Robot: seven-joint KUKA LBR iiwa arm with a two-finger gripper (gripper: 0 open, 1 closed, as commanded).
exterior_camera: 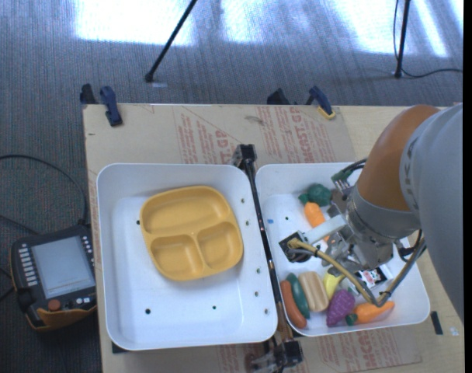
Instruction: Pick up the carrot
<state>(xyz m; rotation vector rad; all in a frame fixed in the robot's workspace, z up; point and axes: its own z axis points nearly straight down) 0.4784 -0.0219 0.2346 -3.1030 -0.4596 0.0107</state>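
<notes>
The carrot [314, 214] lies in the right bin [276, 183], a short orange piece with a dark green top [319, 193] pointing to the back. My gripper [323, 249] hangs low over the middle of that bin, just in front of and slightly right of the carrot. The grey wrist with its orange band [391, 169] and a yellow cable hide the gripper's tips. The view does not show anything held.
Toy food crowds the right bin's front: a red-orange sausage shape [293, 305], a green piece [300, 294], a tan piece [314, 290], purple grapes [341, 306] and another orange piece [373, 311]. A yellow divided plate [191, 231] sits in the left bin [119, 286].
</notes>
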